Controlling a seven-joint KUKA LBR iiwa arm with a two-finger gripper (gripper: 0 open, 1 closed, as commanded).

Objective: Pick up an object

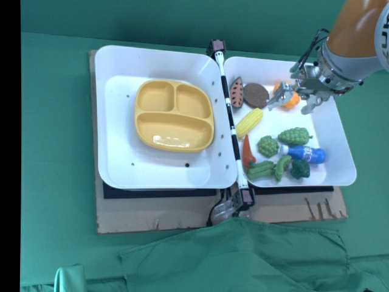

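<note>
Beside the claw (293,100): orange toy (285,93), brown cookie (256,95), watermelon slice (236,93).

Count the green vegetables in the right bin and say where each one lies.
4. A bumpy green one mid-bin, a smaller one to its left, a bean pod near the front, and broccoli under the blue bottle. More may be hidden.

Yellow tray (174,115); white bins (118,66); blue bottle (307,154); possibly orange fruit (288,95).

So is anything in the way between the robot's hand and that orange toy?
Nothing visible. The end effector is right at the orange toy in the right bin. The brown cookie lies beside it, not between them.
</note>
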